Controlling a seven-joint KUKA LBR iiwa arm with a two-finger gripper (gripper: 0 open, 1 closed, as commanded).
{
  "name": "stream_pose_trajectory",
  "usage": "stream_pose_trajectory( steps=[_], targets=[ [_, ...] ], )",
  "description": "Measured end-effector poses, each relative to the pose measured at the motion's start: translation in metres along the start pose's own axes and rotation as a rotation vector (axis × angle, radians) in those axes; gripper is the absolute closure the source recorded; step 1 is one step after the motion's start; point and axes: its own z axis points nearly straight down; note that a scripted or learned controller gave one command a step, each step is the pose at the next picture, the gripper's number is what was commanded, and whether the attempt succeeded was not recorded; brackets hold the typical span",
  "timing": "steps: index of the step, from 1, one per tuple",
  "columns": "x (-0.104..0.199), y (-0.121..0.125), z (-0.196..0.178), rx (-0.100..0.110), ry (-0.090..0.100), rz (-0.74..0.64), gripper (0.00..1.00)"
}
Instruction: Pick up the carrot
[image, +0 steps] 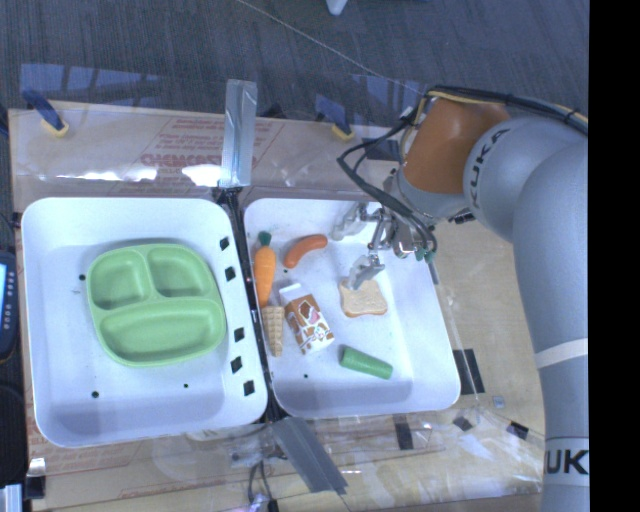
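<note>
Against right bin's (425, 375) left wall: carrot (264, 275), lengthwise, green top at far end, ice-cream cone (273, 331) just beyond its tip, carton (308, 322) beside. Gripper (366, 268) well apart from carrot, poised over toast slice (364, 300); fingers apart, clamped on nothing. Risks, as judged: wall blocking one finger on descent; closing on toast or sausage (305, 249) instead; carrot rolling free.

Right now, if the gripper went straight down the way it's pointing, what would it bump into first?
Probably the toast slice: the gripper hangs just over it. Height is hard to judge. The carrot lies off by the bin's left wall.
</note>
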Motion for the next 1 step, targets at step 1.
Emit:
stream_pose_trajectory(
  steps=[1],
  targets=[
    [-0.0025,0.0019,-0.0128,0.002,-0.005,-0.007,1.0]
  ],
)
